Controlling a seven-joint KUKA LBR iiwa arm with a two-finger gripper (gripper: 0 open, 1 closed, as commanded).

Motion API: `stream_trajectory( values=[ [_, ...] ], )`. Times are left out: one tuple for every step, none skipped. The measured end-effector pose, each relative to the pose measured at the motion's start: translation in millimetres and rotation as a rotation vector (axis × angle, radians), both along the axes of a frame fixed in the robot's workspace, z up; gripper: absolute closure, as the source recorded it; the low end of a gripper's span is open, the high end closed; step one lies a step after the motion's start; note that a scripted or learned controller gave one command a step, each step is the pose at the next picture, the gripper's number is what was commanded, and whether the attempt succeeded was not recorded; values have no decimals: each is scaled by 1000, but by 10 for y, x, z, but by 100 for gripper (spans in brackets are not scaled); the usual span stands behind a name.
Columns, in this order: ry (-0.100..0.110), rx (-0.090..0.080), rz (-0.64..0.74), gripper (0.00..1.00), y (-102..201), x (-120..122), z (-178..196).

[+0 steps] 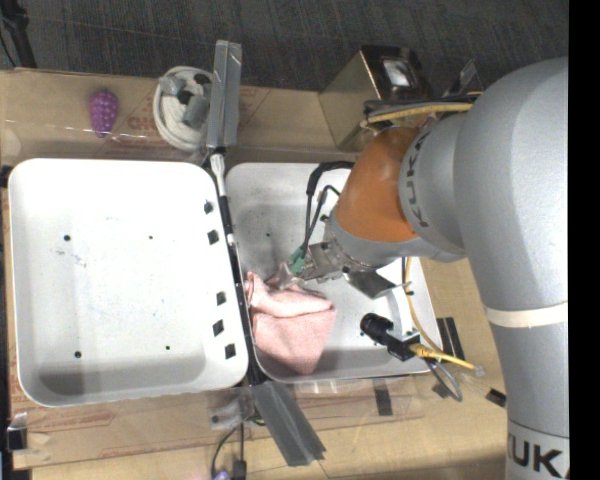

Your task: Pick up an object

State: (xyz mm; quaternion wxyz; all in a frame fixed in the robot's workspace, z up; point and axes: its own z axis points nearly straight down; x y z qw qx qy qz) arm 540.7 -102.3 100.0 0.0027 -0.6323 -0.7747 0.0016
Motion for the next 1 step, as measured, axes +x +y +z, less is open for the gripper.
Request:
stream_trajectory(
  values=[
    [-5,-1,58,100,204,260,921]
  ],
)
